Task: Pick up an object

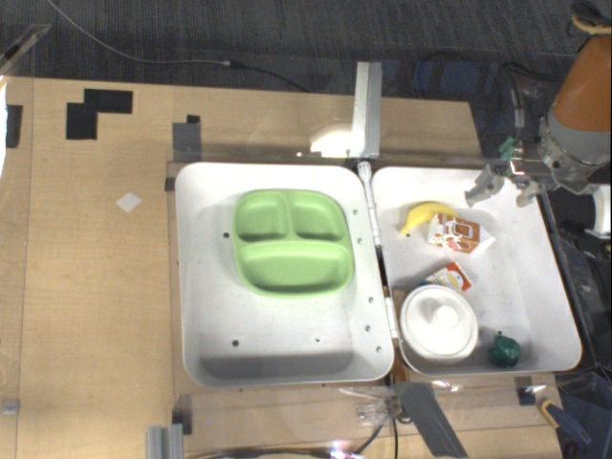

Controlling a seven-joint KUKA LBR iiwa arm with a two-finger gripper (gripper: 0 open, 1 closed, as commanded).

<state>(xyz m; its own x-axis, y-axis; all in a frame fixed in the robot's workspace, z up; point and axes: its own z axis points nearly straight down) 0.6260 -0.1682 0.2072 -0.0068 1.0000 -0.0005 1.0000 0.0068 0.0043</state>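
A: Nearest the camera, in the right bin [564, 338], sits the white bowl [439, 321], and just beside it toward the bin's front corner a small dark green thing [506, 351].

B: Take the bowl as the landmark, then. Where is the tool?

A: The tool [505, 185] hangs up and to the right of the bowl, over the far edge of that bin. Two fingers show, spread apart with nothing between them, so I read it as open and empty.

B: And what could it pick?

A: The closest candidate is the banana [424, 216], straight beyond the bowl. It lies left of the tool and a little nearer the camera. Its long axis runs roughly left to right with a curve, so I judge the fingers would need to close across it, front to back.

B: Anything in the way?

A: A red and white packet [455, 232] touches the banana's right end, lying between it and the tool. A second small packet [449, 276] rests against the bowl's far rim. The first could get caught in a grasp.

B: And the other side?

A: Left of the bowl, in the left bin [206, 256], a green divided tray [292, 240] lies well apart. The worktop [86, 256] surrounds both bins.
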